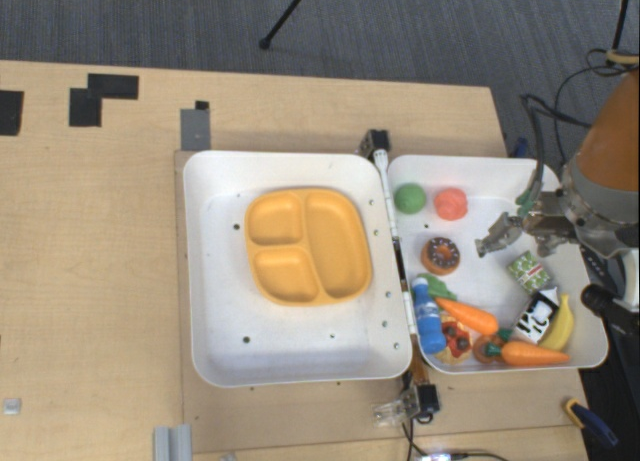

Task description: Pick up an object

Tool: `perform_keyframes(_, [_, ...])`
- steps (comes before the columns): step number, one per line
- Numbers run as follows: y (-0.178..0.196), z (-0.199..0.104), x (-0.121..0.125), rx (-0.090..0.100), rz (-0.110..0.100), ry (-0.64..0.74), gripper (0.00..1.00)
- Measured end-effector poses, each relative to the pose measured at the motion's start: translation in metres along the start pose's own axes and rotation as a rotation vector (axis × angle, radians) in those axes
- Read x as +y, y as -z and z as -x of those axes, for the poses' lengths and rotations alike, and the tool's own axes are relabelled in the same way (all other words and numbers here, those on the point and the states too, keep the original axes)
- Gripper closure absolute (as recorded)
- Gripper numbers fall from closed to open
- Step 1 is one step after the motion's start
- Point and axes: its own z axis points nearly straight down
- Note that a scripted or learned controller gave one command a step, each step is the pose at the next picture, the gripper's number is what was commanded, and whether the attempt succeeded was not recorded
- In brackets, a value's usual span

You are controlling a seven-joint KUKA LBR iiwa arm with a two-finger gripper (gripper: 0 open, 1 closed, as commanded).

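step: approach; grey two-finger pincer (507,230) hangs over the right shallow white bin (490,171), fingers apart, nothing between them.
next move: judged, drop onto one piece, likely the green-white patterned cube (528,271) just beside it, then close.
bins: two on the tan worktop (90,249).
left bin: one yellow three-part plastic tray (305,246).
right bin: one green ball (409,198), one red ball (451,203), one chocolate doughnut (441,255), two orange carrots (468,315), one yellow banana (562,323), one blue bottle (426,314).
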Motion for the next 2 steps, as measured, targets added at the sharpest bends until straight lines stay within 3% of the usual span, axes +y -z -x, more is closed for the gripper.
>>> perform_keyframes(1, [-0.123,0.08,0.014,0.0,-0.003,0.062,0.0])
perform_keyframes(2, [-0.155,0.094,0.058,-0.002,0.003,0.353,0.0])
